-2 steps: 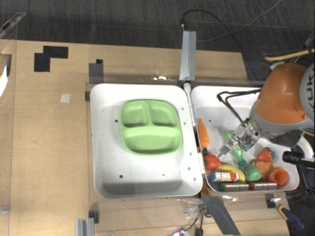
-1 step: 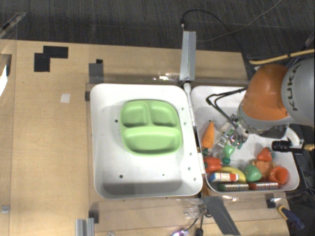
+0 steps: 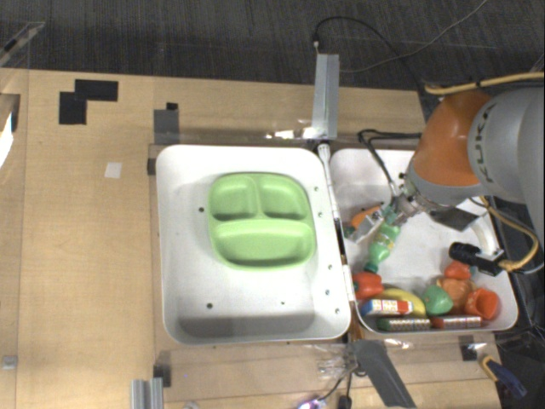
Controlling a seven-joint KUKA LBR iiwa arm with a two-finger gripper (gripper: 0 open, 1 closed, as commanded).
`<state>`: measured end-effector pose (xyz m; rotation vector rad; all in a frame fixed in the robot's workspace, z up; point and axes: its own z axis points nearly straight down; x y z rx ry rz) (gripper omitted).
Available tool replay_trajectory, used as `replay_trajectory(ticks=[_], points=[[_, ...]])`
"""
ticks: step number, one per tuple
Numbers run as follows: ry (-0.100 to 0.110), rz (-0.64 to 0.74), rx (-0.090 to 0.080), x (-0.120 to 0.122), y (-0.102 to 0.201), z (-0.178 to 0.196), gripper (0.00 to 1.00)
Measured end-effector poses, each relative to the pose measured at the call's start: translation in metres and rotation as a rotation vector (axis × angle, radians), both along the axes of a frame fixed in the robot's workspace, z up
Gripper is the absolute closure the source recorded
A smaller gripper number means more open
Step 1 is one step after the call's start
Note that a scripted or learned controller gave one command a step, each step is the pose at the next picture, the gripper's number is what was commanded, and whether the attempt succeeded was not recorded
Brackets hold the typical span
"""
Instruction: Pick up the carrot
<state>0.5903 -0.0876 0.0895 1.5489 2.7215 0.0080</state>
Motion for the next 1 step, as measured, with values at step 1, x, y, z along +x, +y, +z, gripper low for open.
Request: replay_trajectory(ticks=[1], points=[[-0.008, 0.004, 0.003, 0.0029, 0.0026, 0.0123, 1.00]])
